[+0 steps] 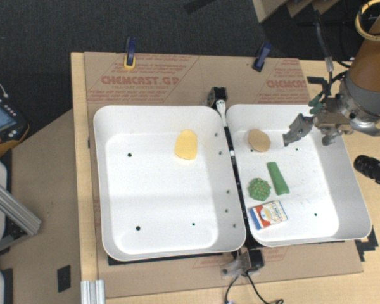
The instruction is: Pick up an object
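Observation:
My gripper (313,132) hangs over the back of the right bin (342,233), its fingers spread open with nothing between them. Just to its left lies a tan round piece (259,140), apart from the fingers. Nearer the front of that bin lie a green stick (278,178), a green bumpy ball (259,188) and a small red, white and blue packet (268,215). A yellow oblong piece (186,144) lies alone in the left bin (114,170), toward its back.
The two bins meet at a black divider strip (231,163). They rest on a brown board (88,106) held by blue clamps (130,49) at the back. The arm's orange band (370,65) rises at the right.

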`<act>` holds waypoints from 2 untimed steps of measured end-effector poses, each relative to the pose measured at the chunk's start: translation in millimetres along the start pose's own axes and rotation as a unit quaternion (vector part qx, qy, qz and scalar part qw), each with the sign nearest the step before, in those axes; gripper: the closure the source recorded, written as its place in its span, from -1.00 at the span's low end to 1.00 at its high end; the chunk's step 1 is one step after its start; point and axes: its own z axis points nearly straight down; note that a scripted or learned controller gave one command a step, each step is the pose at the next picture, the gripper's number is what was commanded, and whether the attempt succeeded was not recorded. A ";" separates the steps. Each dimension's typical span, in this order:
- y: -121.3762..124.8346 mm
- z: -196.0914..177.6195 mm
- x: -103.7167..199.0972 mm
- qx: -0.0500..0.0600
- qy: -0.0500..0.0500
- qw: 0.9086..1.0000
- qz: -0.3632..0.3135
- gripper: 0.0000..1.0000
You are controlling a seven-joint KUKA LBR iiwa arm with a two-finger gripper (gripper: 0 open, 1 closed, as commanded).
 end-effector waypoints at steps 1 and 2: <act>-58.6 195.9 -35.1 0.002 0.001 1.000 0.002 -1.00; -35.6 49.6 -48.6 -0.009 -0.003 1.000 0.000 -1.00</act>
